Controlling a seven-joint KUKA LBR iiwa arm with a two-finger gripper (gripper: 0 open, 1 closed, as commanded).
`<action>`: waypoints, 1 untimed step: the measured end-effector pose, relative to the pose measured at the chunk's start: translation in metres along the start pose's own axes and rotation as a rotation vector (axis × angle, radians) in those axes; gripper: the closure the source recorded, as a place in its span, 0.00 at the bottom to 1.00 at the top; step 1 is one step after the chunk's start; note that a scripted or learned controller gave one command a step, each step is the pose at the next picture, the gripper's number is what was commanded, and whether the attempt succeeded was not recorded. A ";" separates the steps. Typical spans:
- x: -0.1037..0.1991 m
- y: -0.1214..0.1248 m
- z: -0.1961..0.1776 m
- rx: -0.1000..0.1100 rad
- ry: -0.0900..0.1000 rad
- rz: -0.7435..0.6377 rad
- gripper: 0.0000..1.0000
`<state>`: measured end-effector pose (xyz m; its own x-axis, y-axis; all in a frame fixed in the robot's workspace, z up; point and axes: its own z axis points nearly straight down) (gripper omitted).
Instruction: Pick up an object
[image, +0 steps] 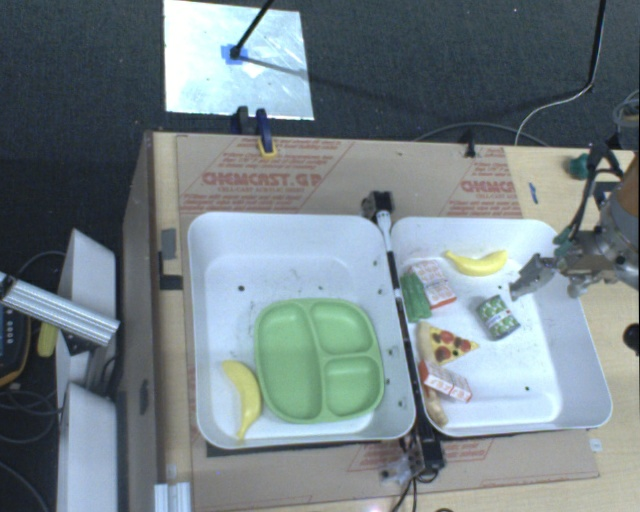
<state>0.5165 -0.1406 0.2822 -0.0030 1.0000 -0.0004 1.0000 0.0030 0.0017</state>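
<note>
Two shallow white bins sit side by side on the bench. The left bin (205, 300) holds a green divided plate (320, 358) with a yellow banana (243, 396) just beside its left edge. The right bin (580, 370) holds another banana (476, 262) near its far wall, a red-and-white packet (432, 283), a green stick-like item (414, 297) along the left wall, a small green can (497, 316), a pizza slice toy (447, 345) and a small red carton (445, 385). The gripper (530, 277) hangs over the right bin's right side, near the can, nothing between its fingers.
</note>
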 end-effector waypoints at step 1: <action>-0.014 0.039 0.110 0.004 0.001 0.002 0.00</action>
<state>0.5557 -0.1546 0.1727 -0.0014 1.0000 0.0003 1.0000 0.0014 -0.0018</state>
